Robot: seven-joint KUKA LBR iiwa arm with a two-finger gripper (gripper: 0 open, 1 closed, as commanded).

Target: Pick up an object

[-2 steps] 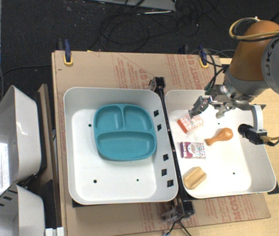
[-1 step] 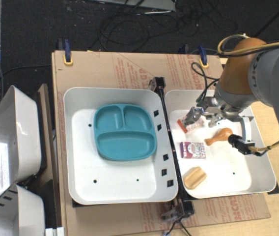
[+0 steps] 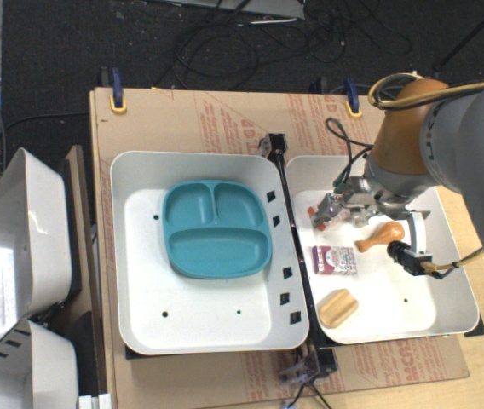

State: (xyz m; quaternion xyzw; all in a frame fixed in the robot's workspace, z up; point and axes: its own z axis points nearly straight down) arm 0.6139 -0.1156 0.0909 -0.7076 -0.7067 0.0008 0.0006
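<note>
Gripper low in right white bin, among clutter; finger state: cannot tell. Nearest candidates: orange wooden peg, pink printed packet, tan foam block further off. Risk: descent lands between items, nudges packet, comes up bare.

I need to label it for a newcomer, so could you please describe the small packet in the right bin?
Find the right bin, the one the arm reaches into. Near its middle, just below the claw, lies the packet. It is flat, rectangular and pink and white, unlike the tan block below it and the orange piece to its right.
</note>
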